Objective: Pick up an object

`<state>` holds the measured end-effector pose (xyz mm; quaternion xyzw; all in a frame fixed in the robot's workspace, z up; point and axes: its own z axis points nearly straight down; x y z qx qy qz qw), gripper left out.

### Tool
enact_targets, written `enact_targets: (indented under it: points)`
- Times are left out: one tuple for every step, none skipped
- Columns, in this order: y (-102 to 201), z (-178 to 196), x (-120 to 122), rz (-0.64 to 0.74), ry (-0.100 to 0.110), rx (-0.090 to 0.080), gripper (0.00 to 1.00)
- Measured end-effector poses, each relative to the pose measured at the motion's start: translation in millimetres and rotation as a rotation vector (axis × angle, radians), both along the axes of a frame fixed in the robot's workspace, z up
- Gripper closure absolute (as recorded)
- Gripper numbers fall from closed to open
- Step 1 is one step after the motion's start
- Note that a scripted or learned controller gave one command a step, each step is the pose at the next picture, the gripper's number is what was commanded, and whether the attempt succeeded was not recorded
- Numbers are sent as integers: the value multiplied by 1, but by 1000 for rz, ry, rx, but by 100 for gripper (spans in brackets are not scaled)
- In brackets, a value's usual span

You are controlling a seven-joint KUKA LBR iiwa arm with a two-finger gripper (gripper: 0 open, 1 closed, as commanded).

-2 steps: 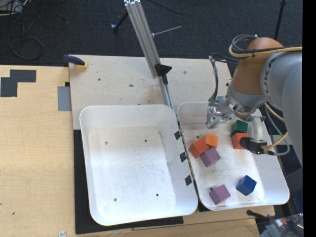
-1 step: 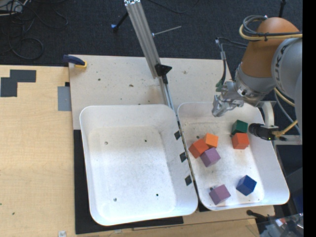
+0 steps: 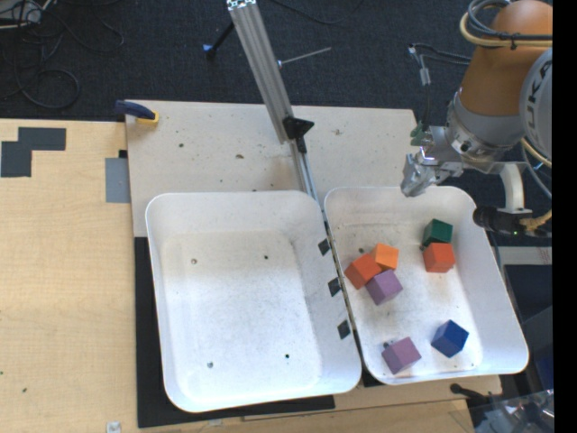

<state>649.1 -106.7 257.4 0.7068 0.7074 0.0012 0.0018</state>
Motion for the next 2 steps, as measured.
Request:
enact_targets:
  points:
    - [49, 6, -14, 3, 7, 3, 100]
    - [101, 2, -41, 3, 9, 3, 100]
